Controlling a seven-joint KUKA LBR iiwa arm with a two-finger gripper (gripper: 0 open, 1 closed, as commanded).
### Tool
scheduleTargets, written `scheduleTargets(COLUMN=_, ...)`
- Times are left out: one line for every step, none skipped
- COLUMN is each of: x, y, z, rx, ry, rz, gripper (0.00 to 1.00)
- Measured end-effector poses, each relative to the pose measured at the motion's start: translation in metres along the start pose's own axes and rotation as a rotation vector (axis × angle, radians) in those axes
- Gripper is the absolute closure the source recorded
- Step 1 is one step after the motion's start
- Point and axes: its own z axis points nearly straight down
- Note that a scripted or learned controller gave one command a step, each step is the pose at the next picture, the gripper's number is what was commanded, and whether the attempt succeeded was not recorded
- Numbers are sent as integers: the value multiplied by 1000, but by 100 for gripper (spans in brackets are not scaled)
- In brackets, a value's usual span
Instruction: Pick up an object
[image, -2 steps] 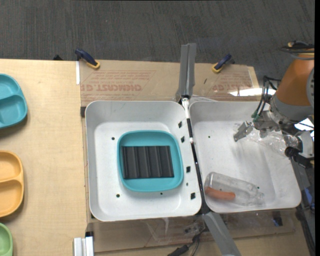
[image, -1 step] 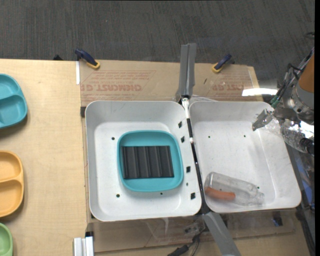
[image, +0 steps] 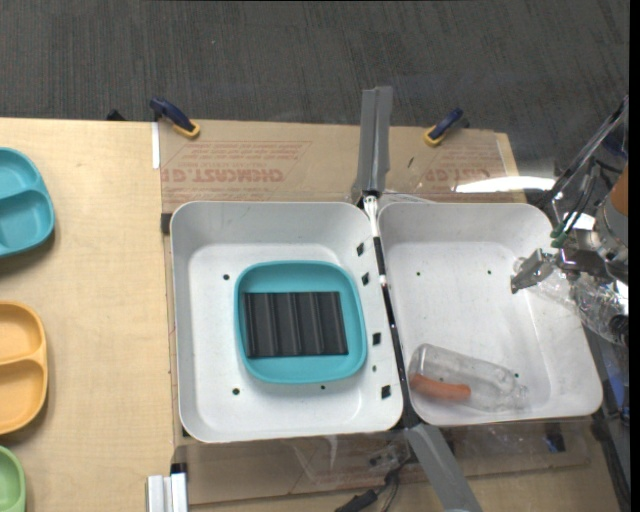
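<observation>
Rightward, gripper (image: 530, 272) near right bin (image: 470, 225) edge

We look down from one fixed camera set above the table (image: 80, 160), tilted so that the far edge lies toward the top of the frame and the near edge toward the bottom. Beyond the far edge we see a strip of dark floor (image: 300, 50). The view is wide rather than close: both white bins sit within it, the left bin (image: 200, 250) near the centre and the right bin (image: 470, 240) toward the right side. At the left the frame cuts off coloured trays (image: 20, 210). The arm (image: 600, 190) enters from the right edge, which crops it.
</observation>
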Motion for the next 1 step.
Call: scheduleTargets(x=96, y=-55, z=58, rx=2, ry=0, rz=109, gripper=0)
